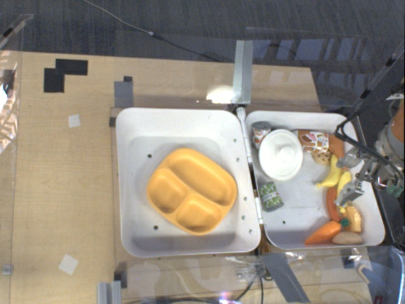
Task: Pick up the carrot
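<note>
Carrot (324, 232): one, in the right bin (297, 223); one end effector (352, 183) above, spread narrowly, holding nothing.

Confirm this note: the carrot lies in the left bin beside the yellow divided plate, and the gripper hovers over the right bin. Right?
Not quite. The camera view shows the carrot in the right bin, near its front edge. The yellow divided plate sits alone in the left bin. The gripper does hover over the right bin.

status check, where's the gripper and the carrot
Gripper over right bin's right side, above the banana, holding nothing. Carrot lying at bin's front edge, untouched. Potato pressed against carrot's right end.
</note>
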You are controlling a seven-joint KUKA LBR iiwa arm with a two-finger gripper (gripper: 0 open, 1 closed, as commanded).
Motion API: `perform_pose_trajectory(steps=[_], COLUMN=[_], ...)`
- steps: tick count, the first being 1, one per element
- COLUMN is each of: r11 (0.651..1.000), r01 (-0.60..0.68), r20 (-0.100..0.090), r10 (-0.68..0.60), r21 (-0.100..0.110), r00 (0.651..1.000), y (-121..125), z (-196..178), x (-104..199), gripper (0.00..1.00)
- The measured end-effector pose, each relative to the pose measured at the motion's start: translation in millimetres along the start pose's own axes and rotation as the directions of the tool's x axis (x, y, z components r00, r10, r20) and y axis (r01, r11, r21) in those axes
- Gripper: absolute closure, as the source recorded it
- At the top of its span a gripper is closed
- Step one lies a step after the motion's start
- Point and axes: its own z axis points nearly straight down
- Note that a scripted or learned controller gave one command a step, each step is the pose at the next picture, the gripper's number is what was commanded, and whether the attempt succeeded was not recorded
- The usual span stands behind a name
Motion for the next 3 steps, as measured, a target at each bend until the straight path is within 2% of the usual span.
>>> perform_pose_trajectory(steps=[1, 2, 3], r11=[0.986, 0.981, 0.982], r01=[-0.166, -0.195, -0.190], r20=[-0.020, -0.005, 0.006], r10=[0.166, 0.195, 0.190], r21=[0.001, -0.002, -0.006], r00=[0.986, 0.981, 0.982], y=[-15, 34, 35], z=[112, 124, 111], x=[14, 25, 21], gripper=[0.00, 0.00, 1.00])
